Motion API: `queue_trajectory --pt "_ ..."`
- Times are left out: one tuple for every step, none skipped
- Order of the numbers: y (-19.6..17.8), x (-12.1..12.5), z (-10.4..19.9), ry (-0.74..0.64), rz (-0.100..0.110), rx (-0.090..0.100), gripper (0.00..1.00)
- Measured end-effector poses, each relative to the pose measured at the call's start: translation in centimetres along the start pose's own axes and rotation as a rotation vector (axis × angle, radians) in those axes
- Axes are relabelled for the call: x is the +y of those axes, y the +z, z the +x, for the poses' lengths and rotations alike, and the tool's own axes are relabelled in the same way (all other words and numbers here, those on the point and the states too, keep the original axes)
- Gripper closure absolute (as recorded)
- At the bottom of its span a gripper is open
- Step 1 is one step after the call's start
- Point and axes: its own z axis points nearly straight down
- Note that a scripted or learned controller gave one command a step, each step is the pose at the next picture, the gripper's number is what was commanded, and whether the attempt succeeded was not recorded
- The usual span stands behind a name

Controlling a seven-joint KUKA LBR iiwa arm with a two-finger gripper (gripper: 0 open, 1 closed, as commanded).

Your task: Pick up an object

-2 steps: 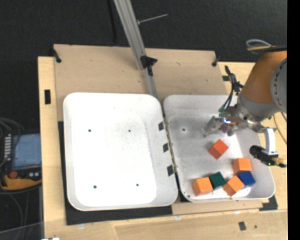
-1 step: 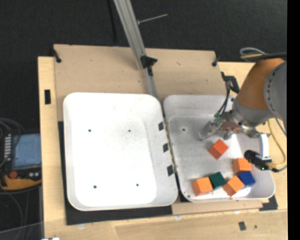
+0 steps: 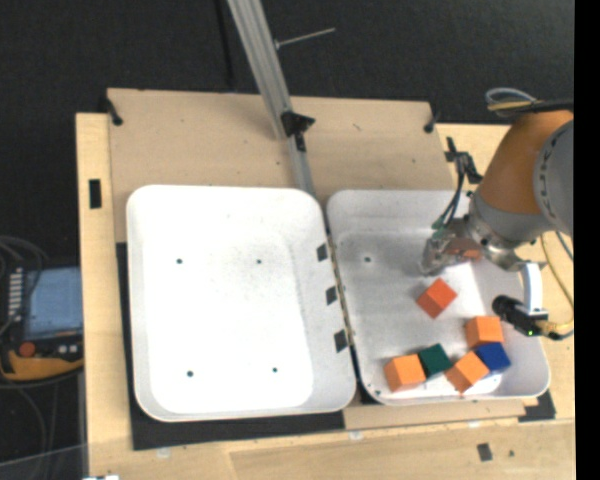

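pincer (image 3: 442, 255) low in right bin (image 3: 380, 230), grip state cannot tell | orange-red cube (image 3: 437, 297) just at its 6 o'clock, likely target | other blocks clustered at bin's 5 o'clock

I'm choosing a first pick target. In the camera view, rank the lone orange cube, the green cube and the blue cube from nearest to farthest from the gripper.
1. lone orange cube, just below the gripper.
2. blue cube, lower right.
3. green cube, bottom cluster; close to blue, nearly a tie.
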Motion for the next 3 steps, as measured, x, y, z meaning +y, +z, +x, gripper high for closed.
queue_trajectory --pt "-4.4 0.0 -0.1 -0.002 0.001 0.002 1.00" --pt "-8.8 0.2 -0.1 -0.012 0.000 0.001 1.00" --pt "-10.6 0.3 -0.2 -0.012 0.002 0.002 1.00"
